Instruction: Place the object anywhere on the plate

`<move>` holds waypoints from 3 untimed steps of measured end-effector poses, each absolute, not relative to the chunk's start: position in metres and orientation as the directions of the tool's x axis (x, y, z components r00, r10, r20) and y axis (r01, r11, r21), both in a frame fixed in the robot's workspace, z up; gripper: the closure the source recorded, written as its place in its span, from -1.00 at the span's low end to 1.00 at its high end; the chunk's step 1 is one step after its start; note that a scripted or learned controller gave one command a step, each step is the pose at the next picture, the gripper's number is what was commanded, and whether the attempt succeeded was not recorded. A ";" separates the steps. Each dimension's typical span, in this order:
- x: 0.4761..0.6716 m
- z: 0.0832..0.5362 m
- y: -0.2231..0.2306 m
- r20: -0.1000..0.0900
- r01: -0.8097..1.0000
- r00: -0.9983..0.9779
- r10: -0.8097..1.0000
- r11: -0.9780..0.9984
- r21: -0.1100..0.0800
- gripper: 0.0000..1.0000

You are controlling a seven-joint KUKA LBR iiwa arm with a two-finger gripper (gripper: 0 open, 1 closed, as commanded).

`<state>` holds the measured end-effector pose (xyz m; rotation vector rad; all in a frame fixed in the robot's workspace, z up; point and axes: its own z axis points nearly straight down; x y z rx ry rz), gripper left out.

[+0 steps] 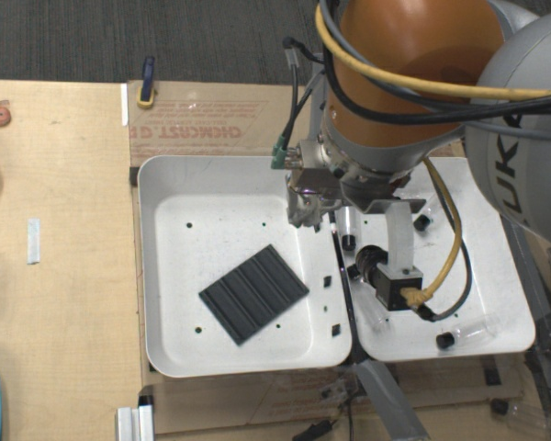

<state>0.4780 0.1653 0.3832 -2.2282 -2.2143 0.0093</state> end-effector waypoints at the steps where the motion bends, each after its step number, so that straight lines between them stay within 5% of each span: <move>1: 0.478 0.355 0.099 -0.002 0.979 -0.204 0.979 0.204 -0.005 1.00; 2: 0.497 0.273 0.079 -0.001 0.966 -0.257 0.966 0.257 -0.004 1.00; 3: 0.498 0.272 0.079 -0.001 0.966 -0.257 0.966 0.257 -0.004 -1.00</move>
